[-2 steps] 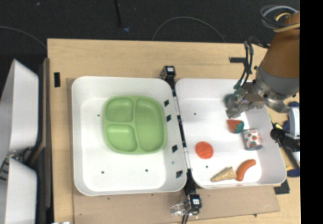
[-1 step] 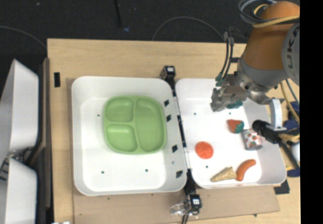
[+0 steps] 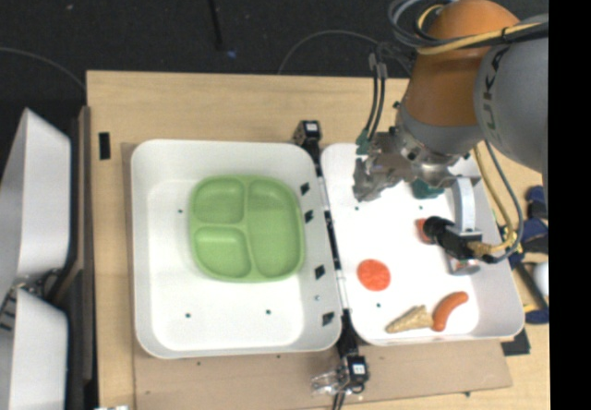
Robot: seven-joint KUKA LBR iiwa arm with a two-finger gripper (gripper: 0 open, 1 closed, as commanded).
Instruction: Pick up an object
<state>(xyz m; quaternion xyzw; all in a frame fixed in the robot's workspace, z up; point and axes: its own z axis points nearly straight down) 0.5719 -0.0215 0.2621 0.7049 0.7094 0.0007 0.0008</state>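
Gripper [image 3: 369, 185]: poised over the back left part of the right bin [image 3: 406, 214], whether open or closed cannot be told, nothing seen in its grasp. Red disc [image 3: 373, 274]: lies flat on the bin floor, toward the front of the bin from the gripper, apart from it; nearest candidate. Sausage [image 3: 450, 308]: near the front right corner, long axis slanting. Cone [image 3: 407, 319]: just beside the sausage, pointing left. Green plate [image 3: 247, 227]: left bin, well apart.

Dark lettering ran down the grey arm [image 3: 517, 94] near the orange band, too blurred to read; no other text was legible.
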